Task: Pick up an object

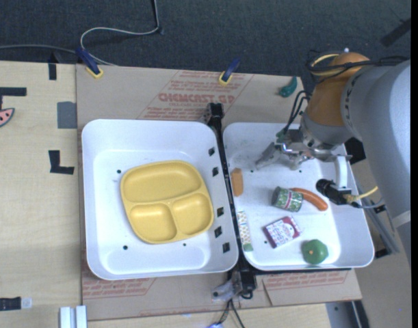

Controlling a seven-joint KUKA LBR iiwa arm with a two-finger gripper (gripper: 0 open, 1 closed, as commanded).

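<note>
A robot hand (271,154), fingers spread open and holding nothing, hovers over the right bin (352,251). Below it lie a green can (287,199), orange carrot (312,198) and green ball (315,251).

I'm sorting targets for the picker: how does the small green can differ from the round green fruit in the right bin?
The small green can is a short cylinder lying on its side with a patterned label; the round green fruit is a plain, smooth ball. The can lies mid-bin, touching the orange carrot-like piece; the fruit sits alone near the front right corner. The can is a darker, mottled green, the fruit brighter. Both are small, green, and rest in the right white bin.
</note>
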